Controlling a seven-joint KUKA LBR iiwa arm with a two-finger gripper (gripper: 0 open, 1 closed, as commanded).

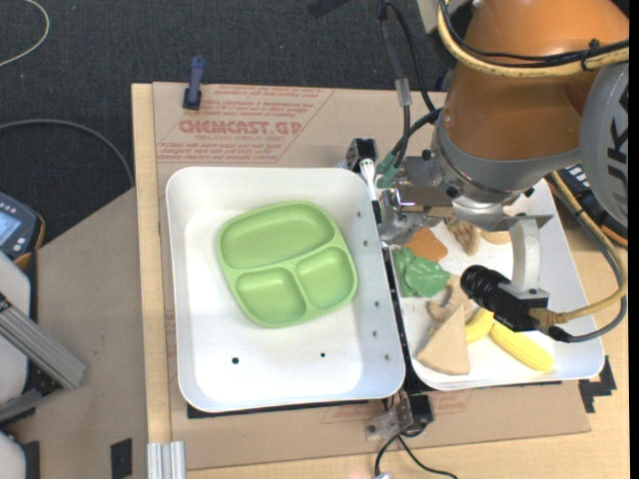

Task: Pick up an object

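My gripper is low over the far part of the right bin, mostly hidden under the grey and orange wrist. Just beneath it lie an orange slice-shaped piece and a green leafy toy. A brown knobbly piece rests beside the gripper on its right. Nearer the front sit a tan wedge, a small tan piece and a yellow banana. Nothing can be seen held.
The left bin holds a green divided plate. Both bins rest on a cardboard sheet, which has a blue clip at its far edge. Cables hang around the wrist.
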